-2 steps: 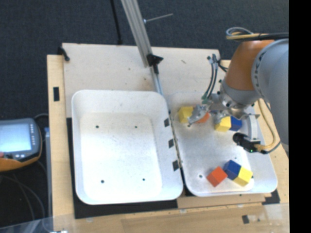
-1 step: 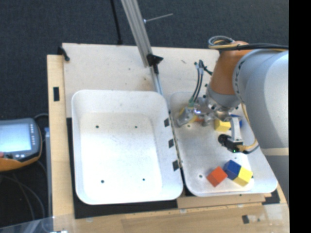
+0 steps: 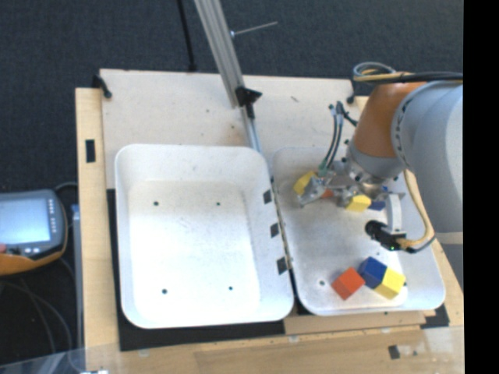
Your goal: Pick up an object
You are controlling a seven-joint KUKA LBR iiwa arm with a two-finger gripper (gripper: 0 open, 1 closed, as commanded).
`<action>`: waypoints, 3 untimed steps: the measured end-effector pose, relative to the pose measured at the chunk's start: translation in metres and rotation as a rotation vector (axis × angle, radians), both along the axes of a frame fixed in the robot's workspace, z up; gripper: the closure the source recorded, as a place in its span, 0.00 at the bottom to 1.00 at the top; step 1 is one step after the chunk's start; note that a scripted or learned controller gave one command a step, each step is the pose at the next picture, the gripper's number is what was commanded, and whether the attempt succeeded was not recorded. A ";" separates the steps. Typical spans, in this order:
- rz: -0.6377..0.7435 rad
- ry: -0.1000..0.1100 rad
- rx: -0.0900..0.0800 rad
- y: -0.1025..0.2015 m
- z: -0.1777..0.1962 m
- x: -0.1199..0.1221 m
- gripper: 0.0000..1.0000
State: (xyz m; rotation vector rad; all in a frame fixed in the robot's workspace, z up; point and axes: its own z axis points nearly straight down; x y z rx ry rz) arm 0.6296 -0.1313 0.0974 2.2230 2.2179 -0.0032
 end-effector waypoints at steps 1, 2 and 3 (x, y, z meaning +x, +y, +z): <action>0.015 -0.004 0.014 -0.030 0.003 -0.010 0.00; 0.013 -0.008 0.013 -0.033 0.015 -0.010 1.00; 0.015 -0.006 0.022 -0.029 0.014 -0.009 0.00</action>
